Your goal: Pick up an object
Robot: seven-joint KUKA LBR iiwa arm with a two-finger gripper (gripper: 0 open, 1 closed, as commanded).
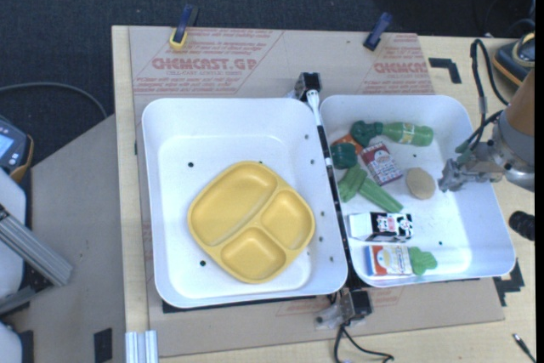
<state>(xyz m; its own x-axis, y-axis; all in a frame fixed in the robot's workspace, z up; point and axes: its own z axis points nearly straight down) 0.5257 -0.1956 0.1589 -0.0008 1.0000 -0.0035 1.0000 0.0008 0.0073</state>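
The right bin holds several small items. Among them are a green bottle, a dark green toy, a red carton, a beige round piece and green vegetable shapes. A black-and-white carton and a red-and-blue carton lie nearer the front. My gripper hangs low over the right bin's right side, just right of the beige piece. I see nothing held in it.
A yellow divided plate lies in the left bin. Clamps hold the board at the back. Cables run along the right edge near the arm.
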